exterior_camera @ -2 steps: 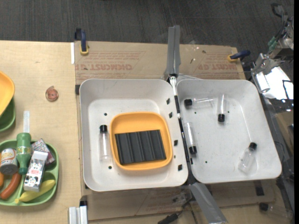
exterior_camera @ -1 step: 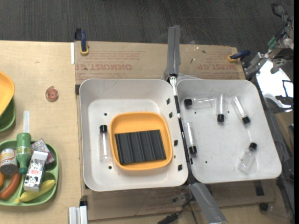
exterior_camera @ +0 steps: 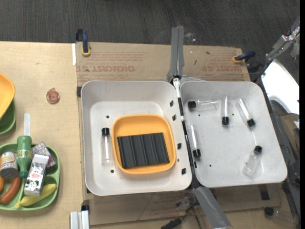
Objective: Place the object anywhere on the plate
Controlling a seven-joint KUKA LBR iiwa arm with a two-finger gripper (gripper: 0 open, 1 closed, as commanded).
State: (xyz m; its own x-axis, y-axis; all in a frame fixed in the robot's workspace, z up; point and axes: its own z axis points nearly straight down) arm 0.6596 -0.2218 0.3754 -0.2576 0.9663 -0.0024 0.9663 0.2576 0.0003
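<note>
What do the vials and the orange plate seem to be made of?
The vials, such as this one, look like clear glass or plastic with black caps: the bin shows through them. The orange plate looks like matte moulded plastic; its dark ribbed insert may be rubber.

Bright even overhead light, soft faint shadows, white bins [exterior_camera: 228, 175] slightly washed out, focus fairly sharp

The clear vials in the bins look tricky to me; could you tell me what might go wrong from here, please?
1. The vials, like this one, are see-through on a white bin, so a grasp could easily miss.
2. One vial lies against the divider between the bins, leaving little room to grip it.
3. The orange plate already holds a ridged black insert; a round vial may roll.
</note>
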